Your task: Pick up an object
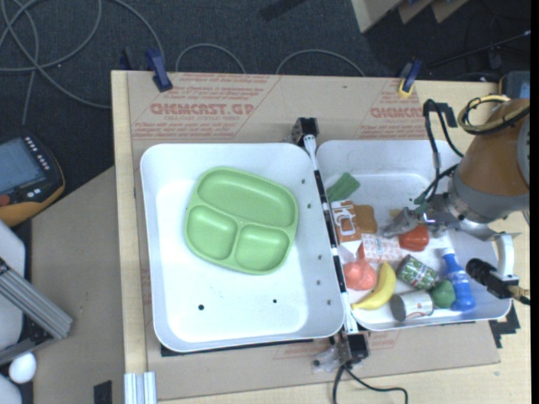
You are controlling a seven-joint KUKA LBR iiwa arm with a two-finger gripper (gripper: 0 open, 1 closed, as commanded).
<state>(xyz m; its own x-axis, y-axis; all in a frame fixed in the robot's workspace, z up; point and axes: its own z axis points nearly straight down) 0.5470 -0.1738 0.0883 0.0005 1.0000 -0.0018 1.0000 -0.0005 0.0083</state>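
Camera view, fixed overhead at a slant. Landmark for all positions: the green divided plate (242, 220).

Surface: a wooden bench board (253, 108) printed with red lettering carries two shallow white bins side by side. The left bin (168, 301) holds the green divided plate, which lies toward that bin's far half. The right bin (370, 154) sits immediately right of the plate's bin, the two rims touching along a black joint. Two blue clamps (157, 67) grip the board's far edge, above the plate.

Room: dark carpet lies beyond the board, with grey cables looped across it above and left of the plate. A dark handheld device (25, 171) with an orange edge sits well left of the plate.

Arm: the grey arm with its orange band enters well right of the plate. The gripper (402, 221) hangs over the right bin's middle; whether the claw is spread or pressed together cannot be told.

Objects, all right of the plate in the right bin: a green flat piece (341, 185), a brown packet (354, 220), a pink item (360, 273), a yellow banana (381, 287), a green can (416, 271), a grey can (412, 306) and a blue bottle (456, 279). A red-orange object (413, 239) lies just beside the claw, on its near side; contact cannot be confirmed.
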